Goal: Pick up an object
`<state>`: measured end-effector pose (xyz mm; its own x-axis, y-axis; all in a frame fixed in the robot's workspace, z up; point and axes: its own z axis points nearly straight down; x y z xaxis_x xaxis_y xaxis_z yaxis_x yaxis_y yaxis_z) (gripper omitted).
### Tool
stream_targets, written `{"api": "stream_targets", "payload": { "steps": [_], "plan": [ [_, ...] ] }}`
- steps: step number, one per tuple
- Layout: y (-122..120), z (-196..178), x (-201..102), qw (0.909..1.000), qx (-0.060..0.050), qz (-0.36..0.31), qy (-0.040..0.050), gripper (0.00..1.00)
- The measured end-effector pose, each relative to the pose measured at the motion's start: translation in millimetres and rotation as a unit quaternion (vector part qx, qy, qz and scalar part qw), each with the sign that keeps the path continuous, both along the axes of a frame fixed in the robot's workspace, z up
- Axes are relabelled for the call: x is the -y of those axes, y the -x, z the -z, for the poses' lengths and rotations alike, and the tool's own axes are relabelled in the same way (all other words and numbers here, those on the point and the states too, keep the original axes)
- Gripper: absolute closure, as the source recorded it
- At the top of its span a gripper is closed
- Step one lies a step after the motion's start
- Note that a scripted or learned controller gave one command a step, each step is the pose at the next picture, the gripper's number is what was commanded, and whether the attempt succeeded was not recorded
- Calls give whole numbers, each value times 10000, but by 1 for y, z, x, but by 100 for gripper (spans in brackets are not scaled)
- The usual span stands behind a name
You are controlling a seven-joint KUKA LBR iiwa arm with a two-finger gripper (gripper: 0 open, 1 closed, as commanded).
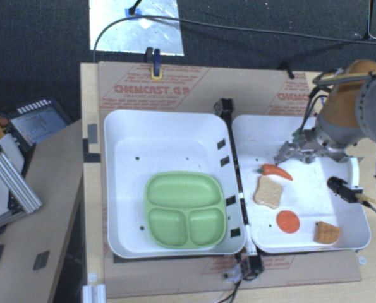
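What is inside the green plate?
The green plate sits in the left bin and its three sections look bare. Whatever lies under the plate is covered, so it cannot be seen.

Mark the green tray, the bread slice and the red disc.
green tray (185, 191), camera view, on its large upper compartment.
bread slice (268, 192), camera view, on its pale face.
red disc (288, 221), camera view, on its centre.
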<state>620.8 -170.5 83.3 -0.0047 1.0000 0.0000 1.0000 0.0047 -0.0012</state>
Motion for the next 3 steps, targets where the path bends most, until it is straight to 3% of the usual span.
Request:
{"api": "stream_targets", "payload": {
  "steps": [1,3],
  "plan": [
    [-2,-14,1,10000,30,-7,7,100],
    [1,-110,-6,10000,39,-5,7,100]
  ]
}}
